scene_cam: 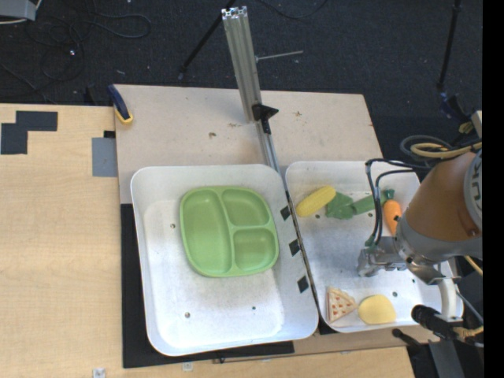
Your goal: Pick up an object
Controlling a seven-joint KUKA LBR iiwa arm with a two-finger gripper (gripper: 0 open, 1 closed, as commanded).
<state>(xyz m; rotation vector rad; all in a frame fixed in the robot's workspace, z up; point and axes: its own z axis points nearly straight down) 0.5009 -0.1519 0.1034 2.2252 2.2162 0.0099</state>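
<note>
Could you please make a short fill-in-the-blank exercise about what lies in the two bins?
1. The green divided plate lies in the ____ bin.
2. The corn cob is coloured ____.
3. The pizza slice lies beside a yellow ____.
4. The gripper is over the ____ bin.

Missing words: left; yellow; lemon; right
</note>
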